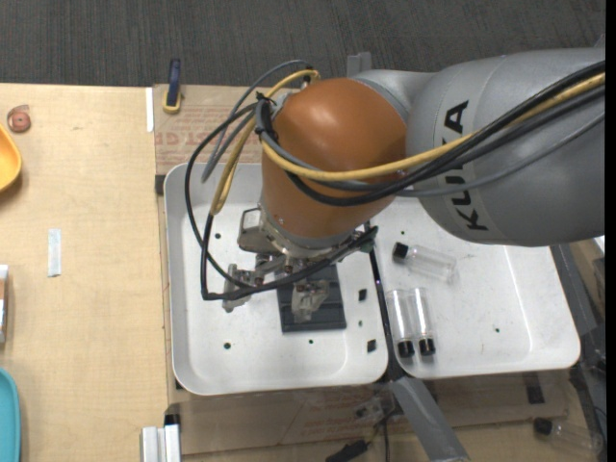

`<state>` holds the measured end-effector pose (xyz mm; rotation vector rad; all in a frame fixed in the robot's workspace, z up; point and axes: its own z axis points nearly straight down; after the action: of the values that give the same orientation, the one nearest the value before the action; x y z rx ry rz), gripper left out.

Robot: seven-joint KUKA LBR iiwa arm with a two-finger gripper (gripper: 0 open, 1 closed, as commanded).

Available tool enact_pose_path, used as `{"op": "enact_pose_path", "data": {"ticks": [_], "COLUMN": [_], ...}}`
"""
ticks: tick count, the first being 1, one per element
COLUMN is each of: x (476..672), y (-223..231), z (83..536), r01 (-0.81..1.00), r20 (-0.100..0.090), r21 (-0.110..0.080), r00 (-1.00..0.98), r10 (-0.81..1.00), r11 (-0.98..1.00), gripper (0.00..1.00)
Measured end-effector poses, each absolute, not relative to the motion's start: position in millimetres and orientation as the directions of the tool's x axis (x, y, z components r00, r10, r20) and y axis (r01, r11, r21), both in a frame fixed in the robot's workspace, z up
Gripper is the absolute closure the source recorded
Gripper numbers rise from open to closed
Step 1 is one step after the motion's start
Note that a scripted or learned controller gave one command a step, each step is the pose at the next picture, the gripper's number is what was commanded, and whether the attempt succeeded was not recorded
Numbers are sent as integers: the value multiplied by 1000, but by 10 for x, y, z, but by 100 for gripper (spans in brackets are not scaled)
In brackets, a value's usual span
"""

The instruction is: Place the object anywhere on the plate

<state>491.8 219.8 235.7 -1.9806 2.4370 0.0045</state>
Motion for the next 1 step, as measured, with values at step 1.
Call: {"op": "enact_pose_path", "data": {"ticks": [1], "x": [5737], "y": [2221], "z": [2796], "r01": [-889], "r20": [-6], "r21": [-1], "r00": [-457], "r10": [-889], "r11": [457], "gripper": [0]}}
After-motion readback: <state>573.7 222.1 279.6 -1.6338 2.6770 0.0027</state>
